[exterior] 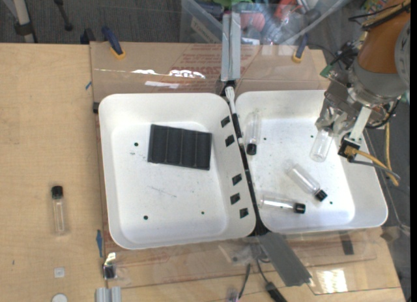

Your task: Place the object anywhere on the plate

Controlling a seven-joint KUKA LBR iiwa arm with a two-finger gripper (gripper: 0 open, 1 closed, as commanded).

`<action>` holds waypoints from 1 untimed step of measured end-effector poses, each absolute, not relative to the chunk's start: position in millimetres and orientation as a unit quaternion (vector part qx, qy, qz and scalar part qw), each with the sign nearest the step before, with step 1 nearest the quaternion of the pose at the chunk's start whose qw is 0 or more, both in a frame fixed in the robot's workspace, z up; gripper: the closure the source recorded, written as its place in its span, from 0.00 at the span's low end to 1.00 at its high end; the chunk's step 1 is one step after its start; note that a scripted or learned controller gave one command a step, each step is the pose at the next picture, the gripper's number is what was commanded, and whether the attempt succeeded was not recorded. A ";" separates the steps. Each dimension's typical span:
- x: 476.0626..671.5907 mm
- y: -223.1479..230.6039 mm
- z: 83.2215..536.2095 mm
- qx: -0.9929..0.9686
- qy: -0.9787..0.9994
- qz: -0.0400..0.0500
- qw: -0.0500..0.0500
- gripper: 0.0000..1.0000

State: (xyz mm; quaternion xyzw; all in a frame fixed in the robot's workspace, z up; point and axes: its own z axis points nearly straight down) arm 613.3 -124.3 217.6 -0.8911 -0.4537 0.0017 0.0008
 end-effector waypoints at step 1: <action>578.8 -97.5 256.3 -0.913 -0.408 0.002 0.001 1.00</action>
